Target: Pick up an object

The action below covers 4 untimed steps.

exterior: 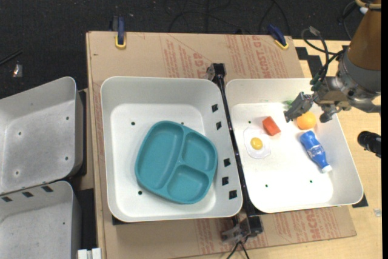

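Gripper (310, 107) hangs low over the far right corner of the right bin (291, 202), fingers spread apart, nothing between them. One dark finger (296, 108) shows left of the orange ball (306, 121), the other near its upper right; the ball sits just below and between them, seemingly not yet enclosed.

Other candidates, placed from the fingers:
- red block (271, 126): near, to the left and slightly toward the camera
- fried egg toy (257, 145): further left, beyond the red block
- blue bottle (315, 150): just on the camera side of the ball, lying on its side, cap end pointing away from the fingers
- teal divided plate (176, 161): well apart, in the left bin (115, 148)

Step in hand, as judged: closing in on the ball. To do it well: centre the gap over the ball before descending, since a round thing will roll out if one finger touches first; go down until the tips pass its widest part, then close. Keep clear of the bin wall close behind and of the bottle just beside.

Writing: red print on the cardboard sheet (254, 51) under the bins, upside down from here and not readable with confidence. Bottle label too small to read
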{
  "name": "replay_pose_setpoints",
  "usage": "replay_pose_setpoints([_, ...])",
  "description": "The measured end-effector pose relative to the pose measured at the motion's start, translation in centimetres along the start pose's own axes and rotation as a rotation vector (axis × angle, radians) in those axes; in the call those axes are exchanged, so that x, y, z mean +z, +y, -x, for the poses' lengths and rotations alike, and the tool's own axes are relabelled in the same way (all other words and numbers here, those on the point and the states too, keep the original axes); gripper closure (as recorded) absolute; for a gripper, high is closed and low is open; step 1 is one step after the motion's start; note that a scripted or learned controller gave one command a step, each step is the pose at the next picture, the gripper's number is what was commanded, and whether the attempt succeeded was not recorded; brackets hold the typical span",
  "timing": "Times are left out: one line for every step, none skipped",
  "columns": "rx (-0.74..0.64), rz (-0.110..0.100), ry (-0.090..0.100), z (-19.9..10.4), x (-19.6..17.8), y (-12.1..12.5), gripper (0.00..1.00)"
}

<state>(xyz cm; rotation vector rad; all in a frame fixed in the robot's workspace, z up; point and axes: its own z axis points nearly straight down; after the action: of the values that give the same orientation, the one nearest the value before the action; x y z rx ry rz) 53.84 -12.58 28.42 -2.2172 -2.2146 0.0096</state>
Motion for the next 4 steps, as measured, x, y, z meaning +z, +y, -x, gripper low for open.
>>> replay_pose_setpoints([-0.002,0.009,-0.001,0.0,-0.5,0.2,0.00])
replay_pose_setpoints([0.001,0.004,-0.001,1.0,5.1,-0.1,0.00])
replay_pose_setpoints([0.000,0.005,0.000,0.9,9.5,-0.3,0.00])
replay_pose_setpoints([0.000,0.003,0.001,0.5,15.8,-0.7,0.00])
